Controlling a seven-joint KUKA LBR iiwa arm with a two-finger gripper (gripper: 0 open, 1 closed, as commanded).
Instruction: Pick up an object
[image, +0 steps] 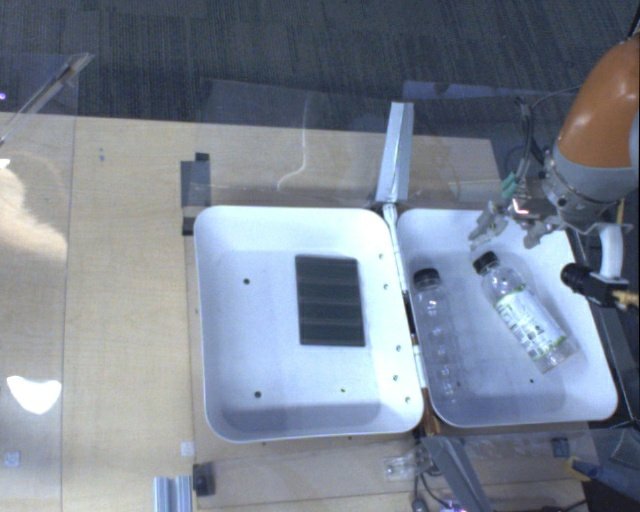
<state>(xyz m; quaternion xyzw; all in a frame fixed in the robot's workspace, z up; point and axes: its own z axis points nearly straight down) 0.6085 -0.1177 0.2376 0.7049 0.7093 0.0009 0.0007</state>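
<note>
Gripper over far edge of right bin, fingers spread, nothing btwn them. Two clear bottles lie in right bin: one mid-bin, one by left wall. Left bin holds dark ridged pad

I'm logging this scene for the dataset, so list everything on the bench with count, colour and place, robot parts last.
Bins: 2, white, side by side on the bench; left bin, right bin.
Dark ribbed block: 1, black, lying flat near the middle of the left bin.
Plastic bottles: 2, clear with black caps, lying in the right bin; one along its left wall, one slanted near the middle.
Bench: 1, light wood, under both bins.
Arm: 1, grey with orange band, at the view's upper right.
Gripper: 1, grey, over the right bin's far edge, above the slanted bottle's cap.
</note>
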